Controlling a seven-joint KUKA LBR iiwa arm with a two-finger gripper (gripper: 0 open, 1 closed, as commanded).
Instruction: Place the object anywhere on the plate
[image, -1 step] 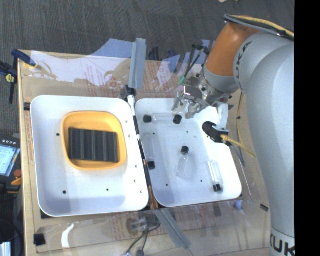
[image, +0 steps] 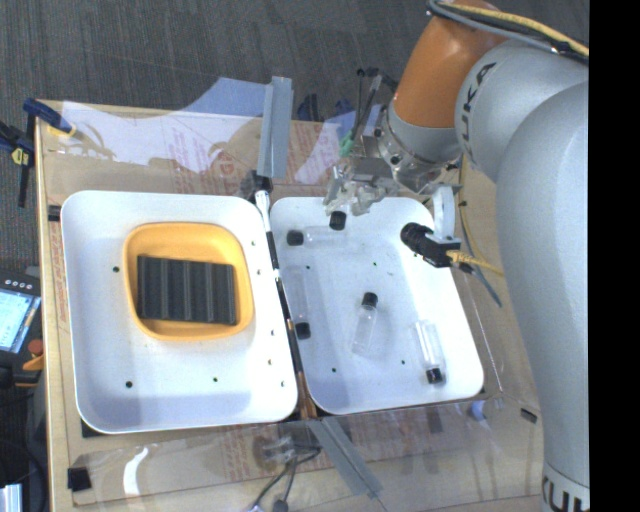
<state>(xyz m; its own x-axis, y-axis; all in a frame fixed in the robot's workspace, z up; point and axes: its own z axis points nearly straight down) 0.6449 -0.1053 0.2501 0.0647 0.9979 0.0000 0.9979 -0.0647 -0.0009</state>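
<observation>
Bench top (image: 150, 150) was pale wood or board, partly covered by a printed paper sheet (image: 130, 135) and a blue sheet (image: 235, 98) along the far side. Floor (image: 150, 45) beyond was dark grey carpet with a fine ribbed texture. A small device with a lit screen (image: 14, 318) sat off the bench's left edge. Lighting was even, with soft shadows.
</observation>
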